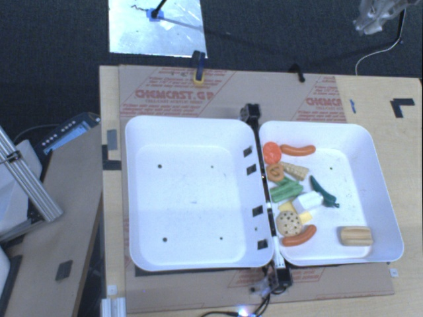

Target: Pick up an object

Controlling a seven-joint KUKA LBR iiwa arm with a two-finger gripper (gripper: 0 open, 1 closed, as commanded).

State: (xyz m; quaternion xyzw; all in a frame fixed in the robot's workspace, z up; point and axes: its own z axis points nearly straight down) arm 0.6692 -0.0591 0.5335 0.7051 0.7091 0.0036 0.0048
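Right bin [378,177], toward counter's right edge: toy foods clustered by its left wall, including sausage [297,150], tomato [271,152], cookie [288,223], bread loaf [355,235] near its front-right corner; nothing lifted yet, pick remains undone; hand's state cannot be told.

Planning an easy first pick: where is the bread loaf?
The bread loaf lies alone in the right bin's near right corner, to the right of the lower sausage.
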